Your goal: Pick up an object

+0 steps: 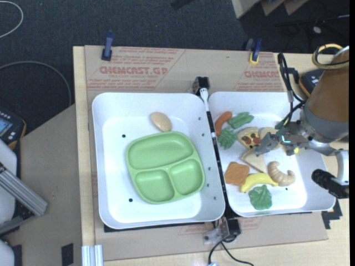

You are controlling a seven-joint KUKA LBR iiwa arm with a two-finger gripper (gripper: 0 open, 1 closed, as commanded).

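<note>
Gripper [272, 143] poised over the toy food in the right bin [316, 204] — jaw state cannot be told.

A pizza slice [249, 138] is seen just at its nine o'clock; a croissant [282, 174] and banana [259, 181] lie toward six — a green tray [165, 165] occupies the left bin [111, 193].

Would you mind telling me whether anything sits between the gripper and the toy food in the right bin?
Nothing visible does. The gripper hangs directly over the pizza slice and tan wedge in the right bin, with the other food packed closely around.
</note>
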